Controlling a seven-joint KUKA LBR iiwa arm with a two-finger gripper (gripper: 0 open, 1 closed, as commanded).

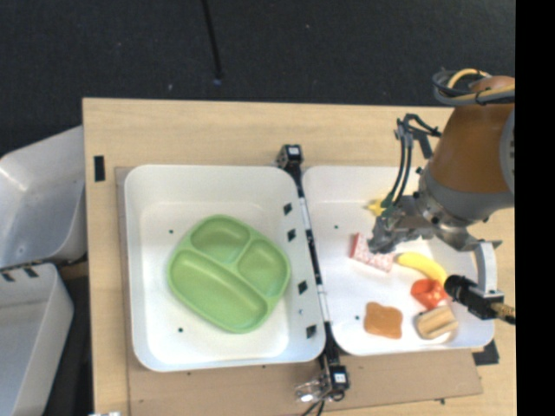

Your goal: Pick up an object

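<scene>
Sitting in the right bin [347, 189] is a small pink and white packet [371, 254], and the gripper [381, 239] is right on top of its upper edge. A yellow banana [422, 265] lies just beside it, with a red thing [427, 293], an orange-brown piece [382, 320] and a tan roll [435, 322] nearby. A green tray [229, 272] sits in the left bin [143, 319].

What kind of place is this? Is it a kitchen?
Probably not a kitchen, more likely a robot lab. A robot arm reaches over a wooden bench with two white bins. What looks like toy food, such as a banana, lies in one, and a green divided plate in the other.
</scene>
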